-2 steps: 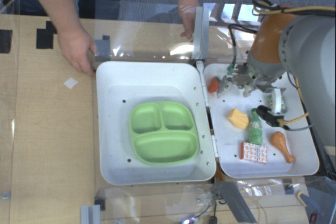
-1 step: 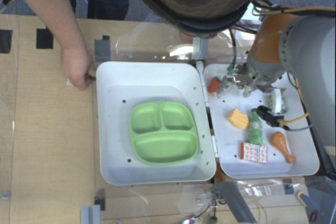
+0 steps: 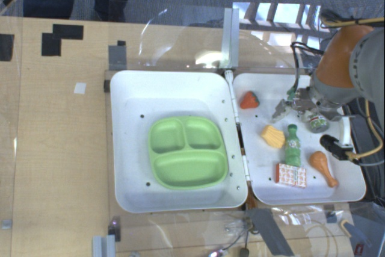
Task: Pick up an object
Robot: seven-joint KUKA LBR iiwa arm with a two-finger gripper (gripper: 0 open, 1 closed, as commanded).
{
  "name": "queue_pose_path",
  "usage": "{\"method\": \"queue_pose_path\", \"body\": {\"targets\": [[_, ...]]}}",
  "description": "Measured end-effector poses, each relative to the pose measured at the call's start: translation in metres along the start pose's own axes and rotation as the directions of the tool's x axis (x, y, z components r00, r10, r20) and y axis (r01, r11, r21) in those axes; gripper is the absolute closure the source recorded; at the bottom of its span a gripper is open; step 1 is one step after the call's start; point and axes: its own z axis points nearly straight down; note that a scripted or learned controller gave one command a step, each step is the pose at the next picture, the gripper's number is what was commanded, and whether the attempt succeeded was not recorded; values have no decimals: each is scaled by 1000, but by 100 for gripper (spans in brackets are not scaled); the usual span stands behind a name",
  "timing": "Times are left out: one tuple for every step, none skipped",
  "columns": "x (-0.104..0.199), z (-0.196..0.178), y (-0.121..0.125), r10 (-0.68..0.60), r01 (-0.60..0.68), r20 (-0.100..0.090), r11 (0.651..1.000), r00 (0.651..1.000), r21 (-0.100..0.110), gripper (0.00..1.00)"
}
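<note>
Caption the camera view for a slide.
Pincer hovers over the right bin of toy food, above a green bottle; a green divided plate lies in the left bin.

The bench (image 3: 54,147) looks like pale wood-grain laminate with a matt finish, while the two white bins (image 3: 123,129) appear to be smooth plastic with a soft sheen. The green divided plate (image 3: 187,151) is smooth, slightly glossy plastic, and the green bottle (image 3: 292,146) and yellow corn piece (image 3: 273,136) look like moulded plastic too. The arm (image 3: 355,63) has smooth grey and orange casing, and clear glossy panels (image 3: 180,39) with metal posts (image 3: 230,36) stand behind the bins.
</note>
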Motion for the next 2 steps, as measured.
{"method": "queue_pose_path", "body": {"targets": [[20,-30,30,-5,5,-2,1000,1000,6,0],[48,-1,-13,1,-1,-1,1000,1000,-3,0]]}}
